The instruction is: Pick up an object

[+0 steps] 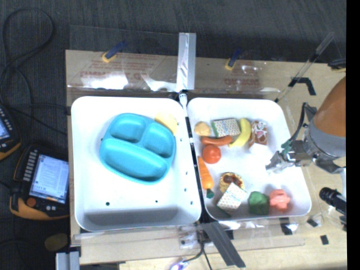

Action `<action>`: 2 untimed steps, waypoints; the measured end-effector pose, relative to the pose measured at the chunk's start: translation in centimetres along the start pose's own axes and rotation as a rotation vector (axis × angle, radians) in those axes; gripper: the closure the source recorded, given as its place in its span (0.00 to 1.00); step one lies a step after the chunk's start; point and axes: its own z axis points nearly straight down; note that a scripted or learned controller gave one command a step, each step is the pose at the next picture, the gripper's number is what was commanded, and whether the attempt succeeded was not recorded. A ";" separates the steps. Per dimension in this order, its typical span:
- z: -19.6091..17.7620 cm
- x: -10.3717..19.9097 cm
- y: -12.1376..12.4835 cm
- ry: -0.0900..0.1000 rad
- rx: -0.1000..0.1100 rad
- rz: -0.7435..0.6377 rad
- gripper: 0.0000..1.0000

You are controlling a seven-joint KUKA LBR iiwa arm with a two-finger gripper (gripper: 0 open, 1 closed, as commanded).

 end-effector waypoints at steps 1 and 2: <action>10.1 1.0 0.1 0.000 -0.010 0.500 1.00; -2.5 1.6 -0.2 -0.002 -0.001 0.177 1.00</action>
